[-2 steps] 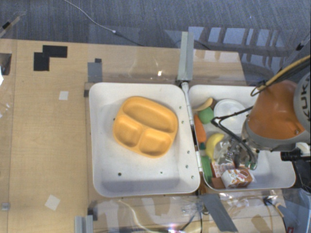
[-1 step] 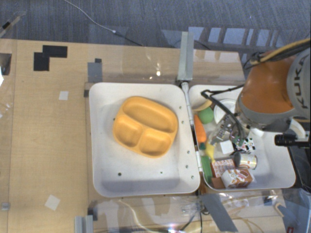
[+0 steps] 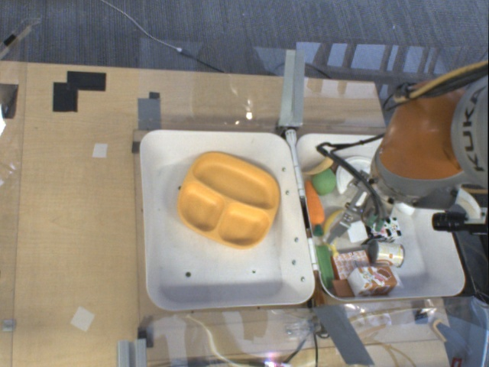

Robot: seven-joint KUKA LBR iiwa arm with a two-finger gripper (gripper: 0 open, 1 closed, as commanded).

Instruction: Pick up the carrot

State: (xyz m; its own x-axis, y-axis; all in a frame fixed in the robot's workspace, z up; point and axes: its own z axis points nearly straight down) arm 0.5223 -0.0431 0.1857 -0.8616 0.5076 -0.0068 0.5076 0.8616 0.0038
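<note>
End effector is hanging low inside the right bin, angled toward that bin's left wall; can't tell if it's open or closed, the tip is lost against the clutter. Nothing is visibly gripped. Carrot is lying just left of the end effector, flat along the right bin's left wall, long axis running with the wall: slim orange stick, looking smooth and toy-like, partly crowded by neighbours. Green round piece is sitting just above the carrot, a yellow piece is sitting between the carrot and the end effector, and a green strip is lying below the carrot along the same wall. Further from the carrot, toward the bin's near edge: a red-and-white carton and a small can beside it. Arm's orange band is looming over the right bin's upper part. Left bin is sitting on the desk on the other side of the wall from the carrot, holding a yellow divided plate. Progress, as I'm reading it: approach is roughly done, grasp isn't, lift isn't. The carrot is looking undisturbed on the bin floor. The wall-hugging pose is looking like the awkward part: little finger room on the wall side.
</note>
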